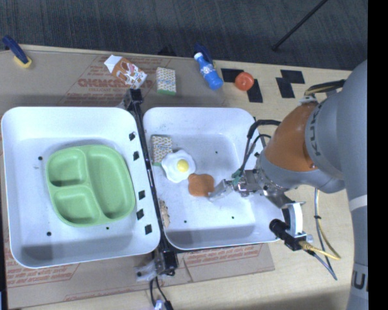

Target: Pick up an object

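The tabletop (45,60) carries 2 shallow white bins side by side. The left bin (26,128) holds a green divided plate (89,184) with 3 compartments, lying flat near the bin's middle. The right bin (200,234) holds 3 small things grouped toward its left half: a tan cracker-like square (160,148) against the left wall, a toy fried egg (178,166) with a yellow yolk just right of and below it, and a brown rounded piece (200,185) touching the egg's lower right edge.

The grey arm (339,141) with its orange band (291,144) reaches in from the right over the right bin's right wall. The jaws (221,190) point left, low in the bin, with their tip just beside the right edge of the brown rounded piece, about level with it. Nothing can be seen between them; whether they are parted or closed I cannot tell, since the tip shows only as a single pale, blurred shape. Whether that tip touches the brown piece also cannot be told. The egg lies a little further left and above the tip, apart from it, and the cracker-like square is further off again.

Along the tabletop behind the bins lie a crumpled snack wrapper (124,72), a small pale green block (166,81), a blue bottle (209,70) on its side, and an orange round thing (244,81). A blue-and-yellow clamp (17,51) sits at the far left corner.
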`<act>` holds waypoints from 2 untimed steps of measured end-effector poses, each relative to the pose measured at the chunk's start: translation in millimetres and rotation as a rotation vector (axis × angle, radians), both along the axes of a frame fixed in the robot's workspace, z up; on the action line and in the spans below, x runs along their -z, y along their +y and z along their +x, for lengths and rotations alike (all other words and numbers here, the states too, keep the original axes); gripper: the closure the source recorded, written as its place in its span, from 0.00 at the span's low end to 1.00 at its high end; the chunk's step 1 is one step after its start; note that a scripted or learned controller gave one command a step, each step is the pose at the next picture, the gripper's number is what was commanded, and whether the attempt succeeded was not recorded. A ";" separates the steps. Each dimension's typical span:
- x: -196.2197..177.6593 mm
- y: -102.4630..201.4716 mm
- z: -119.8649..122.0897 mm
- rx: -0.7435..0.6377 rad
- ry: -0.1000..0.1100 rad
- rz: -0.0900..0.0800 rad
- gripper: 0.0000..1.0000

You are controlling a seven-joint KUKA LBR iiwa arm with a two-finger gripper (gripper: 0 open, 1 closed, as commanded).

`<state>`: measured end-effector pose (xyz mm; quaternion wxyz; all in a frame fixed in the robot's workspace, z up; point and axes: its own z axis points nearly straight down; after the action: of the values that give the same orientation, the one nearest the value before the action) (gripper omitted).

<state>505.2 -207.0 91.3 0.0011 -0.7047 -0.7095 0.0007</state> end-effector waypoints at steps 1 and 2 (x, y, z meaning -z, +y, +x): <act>-57.9 -3.8 55.7 0.001 -0.002 0.000 0.00; -1.6 26.1 -14.4 0.001 0.004 0.003 0.00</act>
<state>490.8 -180.9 92.9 0.0034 -0.7050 -0.7092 0.0011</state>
